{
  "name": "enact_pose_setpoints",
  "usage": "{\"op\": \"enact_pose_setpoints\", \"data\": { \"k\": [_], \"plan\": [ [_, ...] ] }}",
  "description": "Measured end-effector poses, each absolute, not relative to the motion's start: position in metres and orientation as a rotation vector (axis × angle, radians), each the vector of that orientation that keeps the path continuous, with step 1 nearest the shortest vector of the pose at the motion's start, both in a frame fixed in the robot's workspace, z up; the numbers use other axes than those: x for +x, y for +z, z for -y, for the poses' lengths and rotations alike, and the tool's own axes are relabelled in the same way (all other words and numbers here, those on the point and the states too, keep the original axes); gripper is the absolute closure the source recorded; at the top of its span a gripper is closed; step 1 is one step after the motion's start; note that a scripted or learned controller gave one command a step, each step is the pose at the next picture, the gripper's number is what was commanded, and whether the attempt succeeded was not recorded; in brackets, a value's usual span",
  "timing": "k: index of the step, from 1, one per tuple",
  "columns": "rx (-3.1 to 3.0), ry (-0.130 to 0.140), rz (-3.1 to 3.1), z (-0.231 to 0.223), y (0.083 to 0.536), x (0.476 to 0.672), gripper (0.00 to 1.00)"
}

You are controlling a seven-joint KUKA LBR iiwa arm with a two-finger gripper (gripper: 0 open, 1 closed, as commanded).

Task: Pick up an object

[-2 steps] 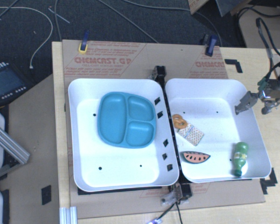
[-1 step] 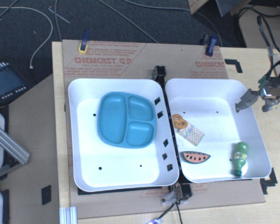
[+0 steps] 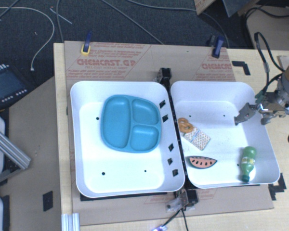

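The right bin [image 3: 216,91] holds a brown pretzel [image 3: 185,125], a checkered packet [image 3: 198,138] touching it, a watermelon slice [image 3: 202,162] near the front, and a green bottle [image 3: 247,163] lying at the front right corner. My gripper [image 3: 254,117] hovers over the right bin's right side, above and behind the bottle. It is open, with nothing between its fingers [image 3: 242,114]. All the objects lie apart from it.
A blue divided plate [image 3: 131,123] lies in the left bin [image 3: 86,143]. Black clips line the divider between the bins [image 3: 167,129]. Cables run along the right edge by the arm [image 3: 265,61]. Blue clamps hold the cardboard at the back [image 3: 88,43].
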State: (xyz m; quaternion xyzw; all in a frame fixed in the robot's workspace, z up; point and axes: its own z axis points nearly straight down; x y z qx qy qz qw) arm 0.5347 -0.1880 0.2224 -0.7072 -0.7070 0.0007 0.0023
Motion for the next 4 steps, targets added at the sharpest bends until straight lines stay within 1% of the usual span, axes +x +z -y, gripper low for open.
{"op": "enact_pose_setpoints", "data": {
  "k": [1,2,3,4],
  "plan": [
    [-2.217,0.003,2.217,0.191,0.16,0.534,0.0],
    [-2.217,0.002,2.218,0.183,0.115,0.533,0.0],
    [-2.222,-0.002,2.221,0.184,0.128,0.534,1.0],
    [-2.225,-0.006,2.228,0.182,0.191,0.541,1.0]
  ]
}}
